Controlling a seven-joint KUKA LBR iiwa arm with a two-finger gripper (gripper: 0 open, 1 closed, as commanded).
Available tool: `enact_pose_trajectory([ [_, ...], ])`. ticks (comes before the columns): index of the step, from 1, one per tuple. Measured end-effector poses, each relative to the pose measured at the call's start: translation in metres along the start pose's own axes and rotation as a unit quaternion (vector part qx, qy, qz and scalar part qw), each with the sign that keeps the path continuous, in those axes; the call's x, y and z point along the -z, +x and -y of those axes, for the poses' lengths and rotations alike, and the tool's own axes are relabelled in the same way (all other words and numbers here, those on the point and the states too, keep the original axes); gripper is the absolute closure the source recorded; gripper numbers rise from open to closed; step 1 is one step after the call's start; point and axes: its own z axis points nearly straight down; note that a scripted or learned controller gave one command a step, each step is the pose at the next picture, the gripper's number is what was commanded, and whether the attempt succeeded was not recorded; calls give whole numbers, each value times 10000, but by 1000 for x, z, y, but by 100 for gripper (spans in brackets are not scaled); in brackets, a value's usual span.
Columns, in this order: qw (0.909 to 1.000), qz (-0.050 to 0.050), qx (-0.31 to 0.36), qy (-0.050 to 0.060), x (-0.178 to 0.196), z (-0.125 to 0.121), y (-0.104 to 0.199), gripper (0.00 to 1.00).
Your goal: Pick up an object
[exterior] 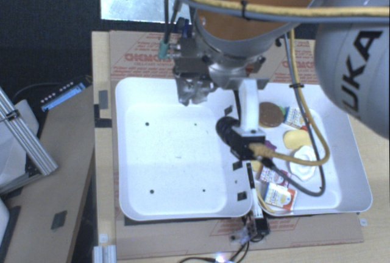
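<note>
The gripper (pixel 194 92) hangs from the big orange and grey wrist over the back edge of the left white bin (pixel 131 134), with nothing visible under it. The objects lie in the right bin (pixel 356 185): a brown round disc (pixel 271 114), a small printed packet (pixel 295 117), a yellow piece (pixel 297 138), a white piece (pixel 303 168) and a red-and-white packet (pixel 278 196). The gripper is left of all of them and touches none. The arm hides the back of the right bin.
A yellow cable (pixel 304 155) and black cable loop down over the right bin's objects. A black fitting with a white bracket (pixel 239 134) hangs over the wall between the bins. Cardboard (pixel 140 55) lies under both bins.
</note>
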Motion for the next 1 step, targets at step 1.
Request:
enact_pose_trajectory([
  [1,10000,-23,0,-48,40,0,-1,100],
])
